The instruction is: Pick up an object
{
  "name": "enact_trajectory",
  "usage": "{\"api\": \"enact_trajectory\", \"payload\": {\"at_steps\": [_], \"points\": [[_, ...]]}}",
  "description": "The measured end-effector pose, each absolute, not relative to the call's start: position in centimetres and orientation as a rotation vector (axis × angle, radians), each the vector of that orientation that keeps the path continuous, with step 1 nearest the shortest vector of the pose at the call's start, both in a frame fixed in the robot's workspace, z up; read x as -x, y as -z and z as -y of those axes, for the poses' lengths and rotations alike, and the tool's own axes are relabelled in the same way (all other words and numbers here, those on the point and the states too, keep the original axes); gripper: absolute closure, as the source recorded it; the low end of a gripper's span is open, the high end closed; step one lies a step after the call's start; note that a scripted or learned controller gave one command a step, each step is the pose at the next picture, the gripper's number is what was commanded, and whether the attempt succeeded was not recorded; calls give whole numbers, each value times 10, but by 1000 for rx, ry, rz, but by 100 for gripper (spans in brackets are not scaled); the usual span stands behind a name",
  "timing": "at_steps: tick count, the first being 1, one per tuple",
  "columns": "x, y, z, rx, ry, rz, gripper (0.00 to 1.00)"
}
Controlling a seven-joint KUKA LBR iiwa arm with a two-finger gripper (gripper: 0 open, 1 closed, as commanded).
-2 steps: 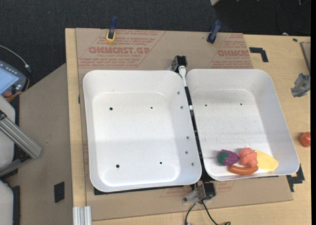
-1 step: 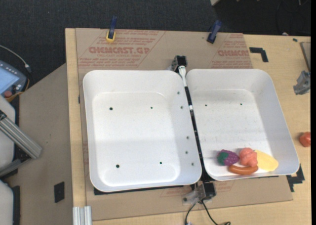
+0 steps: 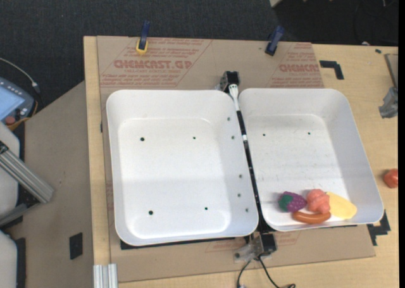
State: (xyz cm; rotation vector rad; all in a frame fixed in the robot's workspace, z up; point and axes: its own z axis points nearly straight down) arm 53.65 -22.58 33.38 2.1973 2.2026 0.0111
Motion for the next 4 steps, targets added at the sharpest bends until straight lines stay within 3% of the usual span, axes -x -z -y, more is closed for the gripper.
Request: {"api": "enact_trajectory", "payload": {"at_steps": [3,4], "points": [[-539,-366,227,-2186,-16,-2195,100],[-515,-349,224,-2223,2,-2222,100]]}}
